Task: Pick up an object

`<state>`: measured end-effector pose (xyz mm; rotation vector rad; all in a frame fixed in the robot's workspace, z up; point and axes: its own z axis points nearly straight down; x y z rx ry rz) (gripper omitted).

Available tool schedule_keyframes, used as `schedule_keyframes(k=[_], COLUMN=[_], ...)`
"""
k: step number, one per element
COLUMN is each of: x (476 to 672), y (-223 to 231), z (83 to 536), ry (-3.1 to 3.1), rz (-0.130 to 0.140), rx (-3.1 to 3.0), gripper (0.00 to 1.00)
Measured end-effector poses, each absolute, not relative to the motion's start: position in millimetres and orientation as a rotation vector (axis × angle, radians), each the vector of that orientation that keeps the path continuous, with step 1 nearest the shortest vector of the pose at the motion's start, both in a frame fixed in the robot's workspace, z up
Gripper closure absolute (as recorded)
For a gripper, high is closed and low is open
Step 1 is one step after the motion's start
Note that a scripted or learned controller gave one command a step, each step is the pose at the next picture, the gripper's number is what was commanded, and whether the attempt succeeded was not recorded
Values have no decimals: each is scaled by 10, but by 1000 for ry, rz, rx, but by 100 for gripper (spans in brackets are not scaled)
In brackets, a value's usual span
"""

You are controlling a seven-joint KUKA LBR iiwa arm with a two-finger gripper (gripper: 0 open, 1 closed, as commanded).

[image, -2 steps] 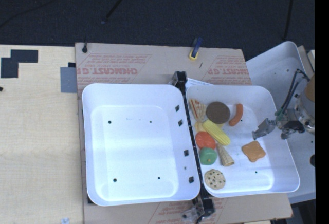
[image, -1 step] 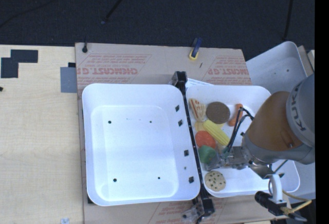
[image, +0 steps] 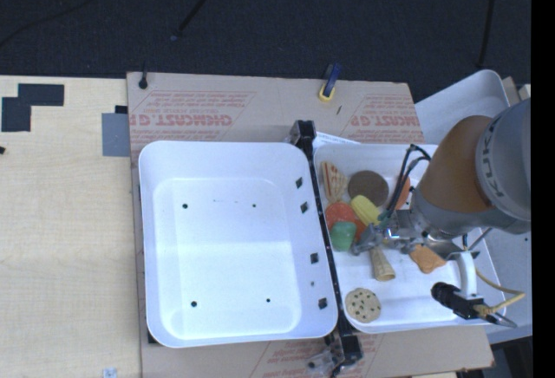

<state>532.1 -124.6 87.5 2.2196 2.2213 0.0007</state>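
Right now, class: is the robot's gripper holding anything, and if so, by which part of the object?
It cannot be told. The gripper is down among the toy foods in the right bin, beside the green piece and tan stick, but no grasp is visible.
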Motion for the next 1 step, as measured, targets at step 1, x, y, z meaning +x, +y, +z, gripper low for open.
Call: schedule_keyframes(k=[1], x=[5290], y=[-1251], z=[973], ry=[2219], rz=[-2], rx=[2231], gripper=[100])
